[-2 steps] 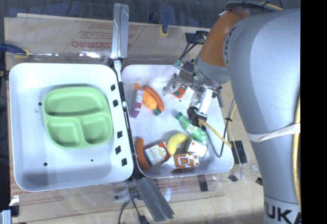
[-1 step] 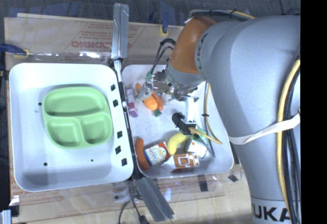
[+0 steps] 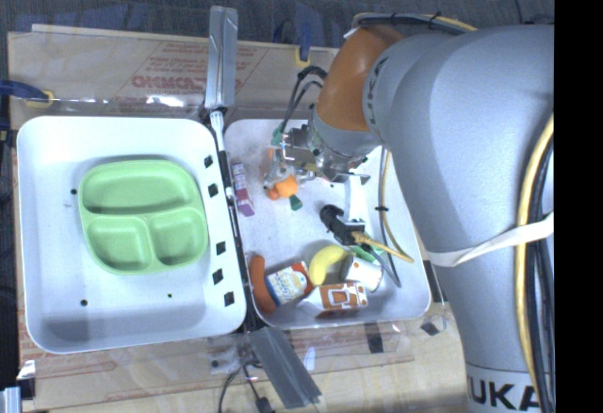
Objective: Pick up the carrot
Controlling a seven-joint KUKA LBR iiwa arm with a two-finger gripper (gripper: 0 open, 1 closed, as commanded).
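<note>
Carrot: a small orange carrot (image 3: 280, 188) with a green top sits in the right-hand bin (image 3: 278, 237), toward its far left corner, near a purple packet (image 3: 243, 191) that lies along the bin's left wall.
Gripper: the gripper (image 3: 287, 164) hangs directly over the carrot, its tip at or just above the orange body (the slant of the view does not settle whether they touch).
Pincer state: it cannot be told from here whether it is released or clenched, since the wrist hardware crowds that spot.
Done, as a judgement: the arm's reach to the carrot looks complete, as it stands at the right thing and not at the clutter.
Left, as a judgement: a confirmed grasp and the lift are not shown, and the carrot appears to rest low in the bin.
Neighbours: a banana (image 3: 326, 262), a labelled bottle (image 3: 287, 282) and an orange carton (image 3: 344, 296) crowd the near edge, well apart from the carrot.
Other bin: the left bin (image 3: 47, 241) holds a green divided tray (image 3: 141, 213), which plays no part in this task.
</note>
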